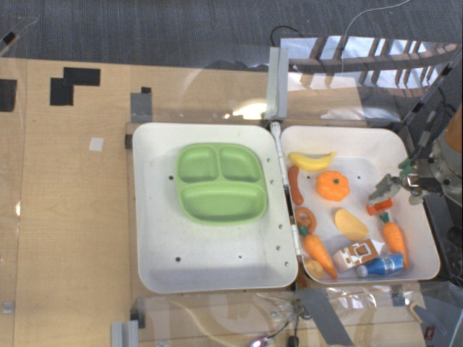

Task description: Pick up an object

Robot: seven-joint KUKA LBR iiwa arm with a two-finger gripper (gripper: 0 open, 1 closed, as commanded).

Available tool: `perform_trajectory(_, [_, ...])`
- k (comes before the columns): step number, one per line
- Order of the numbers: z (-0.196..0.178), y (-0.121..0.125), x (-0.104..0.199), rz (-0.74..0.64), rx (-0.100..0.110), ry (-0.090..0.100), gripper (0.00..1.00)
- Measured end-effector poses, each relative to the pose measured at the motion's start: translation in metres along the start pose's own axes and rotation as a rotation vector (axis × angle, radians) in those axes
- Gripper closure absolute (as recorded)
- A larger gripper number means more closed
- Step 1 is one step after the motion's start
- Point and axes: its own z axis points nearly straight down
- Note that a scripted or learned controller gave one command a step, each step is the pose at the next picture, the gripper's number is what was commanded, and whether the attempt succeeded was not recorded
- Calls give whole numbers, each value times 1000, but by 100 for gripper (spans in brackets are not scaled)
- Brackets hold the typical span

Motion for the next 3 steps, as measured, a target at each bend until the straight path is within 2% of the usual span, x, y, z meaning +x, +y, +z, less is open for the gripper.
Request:
perform_trajectory(1, [38,50,-4,104,1,1,0])
perform_trajectory(2, [150,94,27,240,-1,1,0])
perform_trajectory(3, [155,-5,63,23,-17,-3,0])
